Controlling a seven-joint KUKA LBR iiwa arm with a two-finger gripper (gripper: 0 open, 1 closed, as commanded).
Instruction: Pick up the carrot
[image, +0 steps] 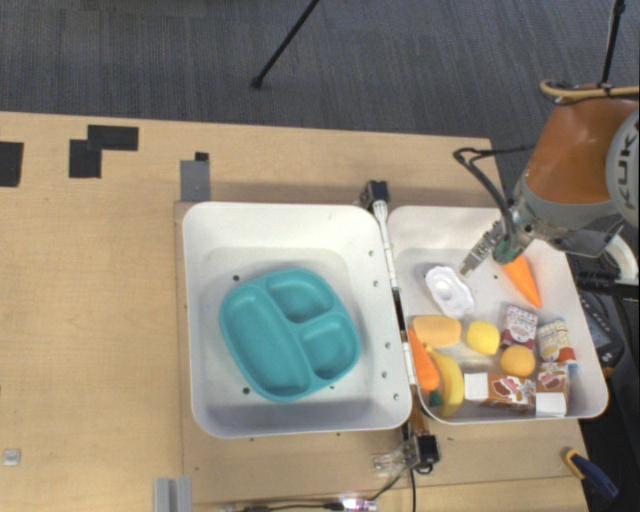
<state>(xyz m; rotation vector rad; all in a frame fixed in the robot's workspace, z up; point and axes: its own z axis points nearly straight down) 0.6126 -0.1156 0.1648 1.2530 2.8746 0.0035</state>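
The arm reaches in from the right, its orange band (578, 140) hanging over the upper right corner of the right bin (592, 392). Below the band the gripper (497, 247) points down and to the left, into the upper part of that bin. A slim grey finger (476, 256) shows, slanting toward the bin floor, but whether the fingers are apart or together I cannot tell from this angle, and nothing is visibly caught between them.

The carrot (522, 280) lies in the upper right part of the right bin, just right of the gripper and close under the wrist. Its long axis runs on a diagonal: the broad end sits up and to the left, beside the gripper, and the narrow tip points down and to the right, toward the bin's right wall. It looks to rest on the bin floor, though its top end is near enough to the gripper that contact cannot be ruled out.

Left of the carrot lies a small white object (448, 290). Lower in the bin sit a yellow lemon (483, 338), an orange fruit (517, 361), a banana (448, 379) and several small printed packets (521, 324).

The left bin (200, 300) holds a teal divided plate (289, 332). Both bins stand on the light wooden worktop (90, 330).
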